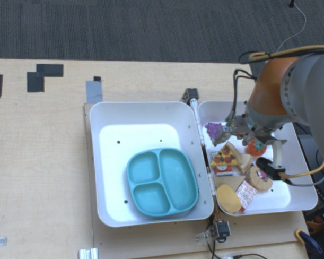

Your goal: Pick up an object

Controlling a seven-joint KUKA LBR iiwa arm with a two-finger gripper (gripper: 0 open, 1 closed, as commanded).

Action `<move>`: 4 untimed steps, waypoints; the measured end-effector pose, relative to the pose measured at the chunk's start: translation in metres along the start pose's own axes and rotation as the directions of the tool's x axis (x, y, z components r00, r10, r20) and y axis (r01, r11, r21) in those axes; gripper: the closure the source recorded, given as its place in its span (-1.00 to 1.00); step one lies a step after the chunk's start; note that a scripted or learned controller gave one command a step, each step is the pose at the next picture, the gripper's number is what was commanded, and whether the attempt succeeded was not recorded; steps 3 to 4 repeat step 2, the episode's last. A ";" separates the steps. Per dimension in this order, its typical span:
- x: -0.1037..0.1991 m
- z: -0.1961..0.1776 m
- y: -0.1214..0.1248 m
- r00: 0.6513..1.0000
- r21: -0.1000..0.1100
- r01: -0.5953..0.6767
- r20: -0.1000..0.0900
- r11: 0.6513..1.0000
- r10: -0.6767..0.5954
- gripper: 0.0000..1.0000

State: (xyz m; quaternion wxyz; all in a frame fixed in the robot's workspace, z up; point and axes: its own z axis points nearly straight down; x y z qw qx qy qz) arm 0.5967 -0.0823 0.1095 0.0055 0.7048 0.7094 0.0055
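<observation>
The right bin (pixel 302 198) holds several toy items: a purple bunch of grapes (pixel 214 131), a pizza slice (pixel 224 158), a small orange-red piece (pixel 255 146), a round tan cookie (pixel 259 179), a yellow lump (pixel 229 198) and a red-and-white packet (pixel 246 194). My gripper (pixel 250 133) hangs low over the back middle of this bin, under the orange wrist band. It is just above the orange-red piece, with the grapes to its left. The wrist hides what is right below it.
The left bin (pixel 107 155) holds a teal three-part plate (pixel 162 181). A metal clamp (pixel 191 95) sits at the back where the bins meet. Cables run from the arm over the right bin's far-right side. Dark tape squares (pixel 43 76) mark the bench at the far left.
</observation>
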 end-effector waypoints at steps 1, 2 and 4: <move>0.001 -0.011 0.001 1.000 -0.003 0.002 -0.001 1.000 -0.002 1.00; 0.001 -0.011 0.001 1.000 -0.003 0.002 -0.001 1.000 -0.002 -1.00; 0.001 -0.011 0.001 1.000 -0.003 0.002 -0.001 1.000 -0.002 -1.00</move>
